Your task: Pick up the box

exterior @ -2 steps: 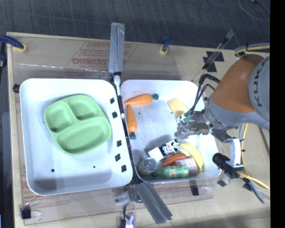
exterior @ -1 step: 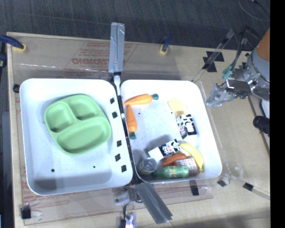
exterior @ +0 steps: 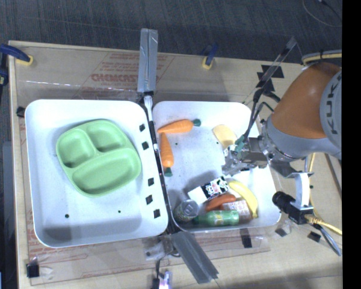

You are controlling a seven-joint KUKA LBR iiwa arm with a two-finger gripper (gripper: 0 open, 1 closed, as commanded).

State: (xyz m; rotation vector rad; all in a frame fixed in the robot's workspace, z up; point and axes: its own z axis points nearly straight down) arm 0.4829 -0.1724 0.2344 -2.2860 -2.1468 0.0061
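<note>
Hand (exterior: pixel 239 158), grip state not discernible, hovers over the right bin's (exterior: pixel 192 108) right side. Box (exterior: pixel 209 189), white with black-and-white print, lies just below and left of it, long axis rising toward the hand. Banana (exterior: pixel 245 197), a second carrot (exterior: pixel 219 201) and green bottle (exterior: pixel 219 218) crowd its lower right; can (exterior: pixel 187 209) sits below. Open floor lies up-left, toward two carrots (exterior: pixel 166 150). Left bin holds a green plate (exterior: pixel 98 156).
</note>
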